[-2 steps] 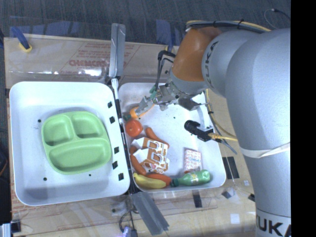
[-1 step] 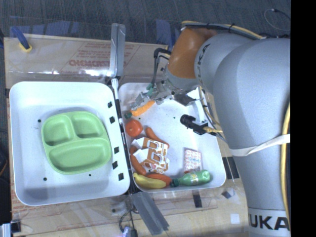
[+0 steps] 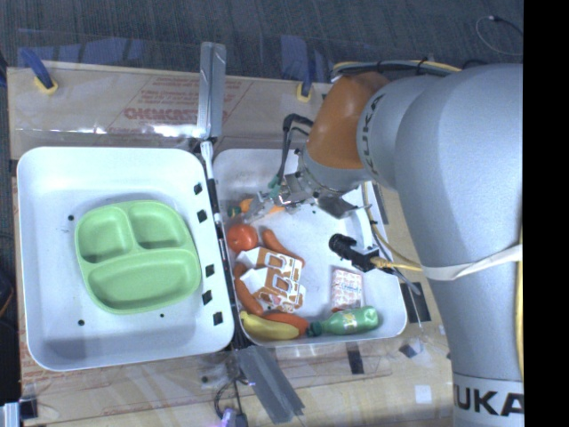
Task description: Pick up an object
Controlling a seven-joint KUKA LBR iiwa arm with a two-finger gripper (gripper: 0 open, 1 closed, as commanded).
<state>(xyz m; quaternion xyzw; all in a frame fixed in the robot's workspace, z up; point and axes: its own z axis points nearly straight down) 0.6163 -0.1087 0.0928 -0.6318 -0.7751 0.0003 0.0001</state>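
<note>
Left bin [image 3: 36, 176]: plate [image 3: 138, 256] takes centre. Bare floor in wide band above plate, narrower strips along right wall and bottom wall.

Right bin [image 3: 311, 229]: arm [image 3: 427, 149] overhangs top and right side. Gripper [image 3: 271, 201] sits near top-left corner. Tomato [image 3: 241, 237] and carrot [image 3: 272, 239] crowd left wall, carton [image 3: 276, 278] just below them. Banana [image 3: 269, 328] and bottle [image 3: 348, 320] line bottom wall. Packet [image 3: 346, 286] just above bottle.

Open floor there: small patch mid-bin, between carrot, carton and packet.
</note>
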